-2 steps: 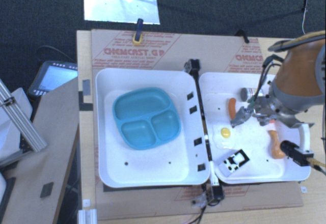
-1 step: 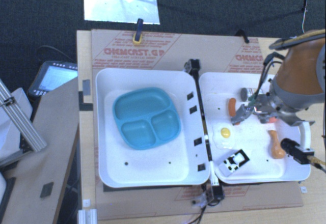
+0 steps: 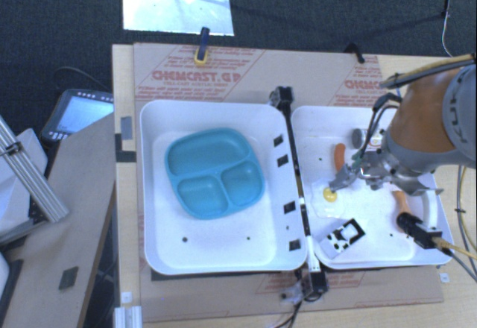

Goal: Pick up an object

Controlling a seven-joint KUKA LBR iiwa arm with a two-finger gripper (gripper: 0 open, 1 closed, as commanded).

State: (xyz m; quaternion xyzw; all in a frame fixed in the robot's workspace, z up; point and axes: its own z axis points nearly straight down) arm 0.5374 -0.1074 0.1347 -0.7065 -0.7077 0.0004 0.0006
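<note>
A grey KUKA arm [image 3: 428, 121] with an orange band reaches into the right-hand white bin [image 3: 313, 121], its gripper [image 3: 337, 183] poised just above a small yellow object [image 3: 330, 195], rounded and bright against the bin floor. Whether the claw is wide or narrow cannot be told from this angle. Just above the yellow object lies a slim orange piece [image 3: 340, 155], and below it a black-and-white patterned block [image 3: 343, 236]; a second orange piece [image 3: 402, 200] lies to its right. The left bin [image 3: 160, 244] holds a blue three-compartment tray [image 3: 215, 171]. Red lettering on the cardboard [image 3: 246, 69] beneath the bins reads "CHEMCAST GP".
</note>
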